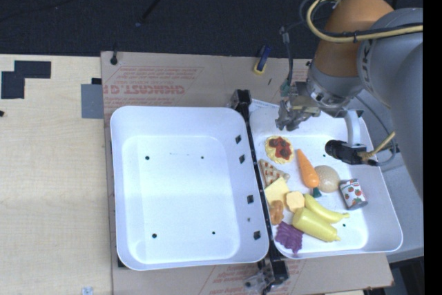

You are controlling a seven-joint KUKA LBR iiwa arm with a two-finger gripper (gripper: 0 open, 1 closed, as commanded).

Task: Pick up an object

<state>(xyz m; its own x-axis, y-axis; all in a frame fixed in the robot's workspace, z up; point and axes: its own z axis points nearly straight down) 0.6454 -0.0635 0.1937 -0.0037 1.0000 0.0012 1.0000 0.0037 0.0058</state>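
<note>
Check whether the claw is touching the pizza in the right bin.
Apart. In the camera view the claw sits above the pizza, near the bin's far edge, with a strip of bare white bin floor showing between them.

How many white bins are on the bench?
2. The left bin lies beside the right bin, which holds the toy food; their inner rims meet at the middle.

Orange carrot (pixel 307 168), yellow banana (pixel 326 210)
</note>
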